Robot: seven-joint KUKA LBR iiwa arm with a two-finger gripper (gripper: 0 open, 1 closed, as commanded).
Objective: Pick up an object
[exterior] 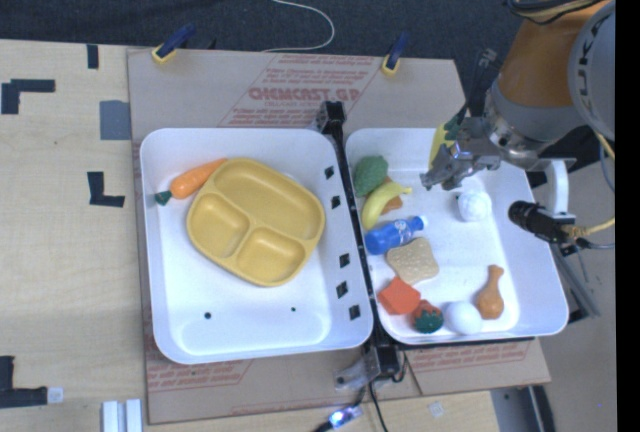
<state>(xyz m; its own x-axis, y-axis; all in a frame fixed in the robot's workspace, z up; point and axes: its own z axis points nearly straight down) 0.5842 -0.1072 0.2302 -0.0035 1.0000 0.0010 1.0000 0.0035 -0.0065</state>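
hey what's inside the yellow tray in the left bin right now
The yellow tray in the left bin shows three bare compartments with nothing in them. The carrot lies outside it, against its upper-left rim. Whatever is under the tray is covered.

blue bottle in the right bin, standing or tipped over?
Tipped: the blue bottle lies on its side on the right bin floor, cap toward the right.

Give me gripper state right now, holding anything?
Gripper: over the right bin, nothing visibly between its fingers; open or shut cannot be told.
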